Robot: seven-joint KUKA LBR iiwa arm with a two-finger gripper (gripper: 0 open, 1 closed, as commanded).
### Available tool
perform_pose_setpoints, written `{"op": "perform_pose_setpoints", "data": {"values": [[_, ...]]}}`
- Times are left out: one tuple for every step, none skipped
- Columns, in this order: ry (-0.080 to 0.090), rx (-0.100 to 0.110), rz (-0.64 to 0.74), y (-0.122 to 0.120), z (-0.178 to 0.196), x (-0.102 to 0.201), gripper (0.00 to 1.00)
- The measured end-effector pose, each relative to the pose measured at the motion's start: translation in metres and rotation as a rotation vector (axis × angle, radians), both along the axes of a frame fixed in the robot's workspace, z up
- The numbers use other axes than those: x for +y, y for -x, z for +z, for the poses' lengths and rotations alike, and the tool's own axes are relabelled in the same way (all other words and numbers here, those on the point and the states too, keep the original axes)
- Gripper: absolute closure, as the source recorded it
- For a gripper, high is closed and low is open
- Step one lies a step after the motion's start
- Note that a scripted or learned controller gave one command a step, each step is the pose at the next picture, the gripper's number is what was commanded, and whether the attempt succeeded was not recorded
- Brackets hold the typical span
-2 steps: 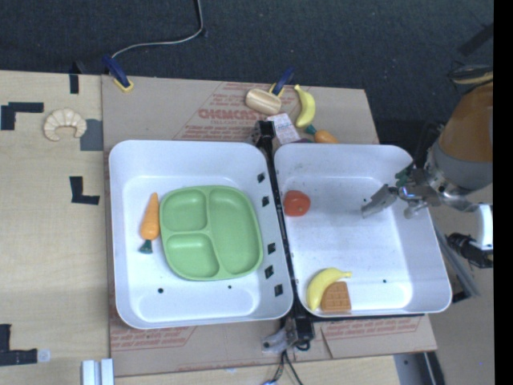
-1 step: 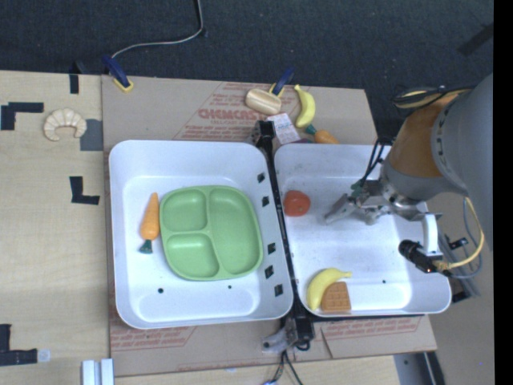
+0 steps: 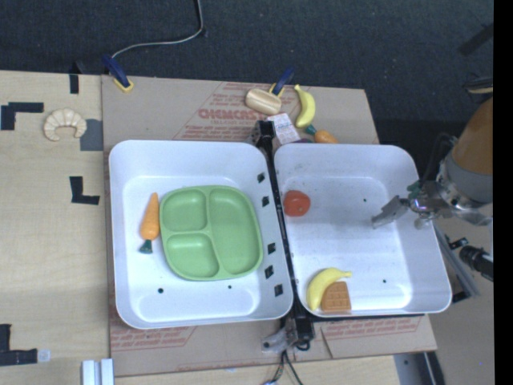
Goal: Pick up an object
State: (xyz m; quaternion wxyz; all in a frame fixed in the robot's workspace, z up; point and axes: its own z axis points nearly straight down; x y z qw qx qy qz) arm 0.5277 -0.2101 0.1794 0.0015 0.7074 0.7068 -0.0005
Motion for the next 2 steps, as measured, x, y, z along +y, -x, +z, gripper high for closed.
{"op": "perform_pose_setpoints", "data": {"values": [[-0.004,0.002,0.003,-0.012,-0.090,0.075,0.00],[-0.002,-0.004,0.004,-0.061,-0.093,0.115,0.00]]}}
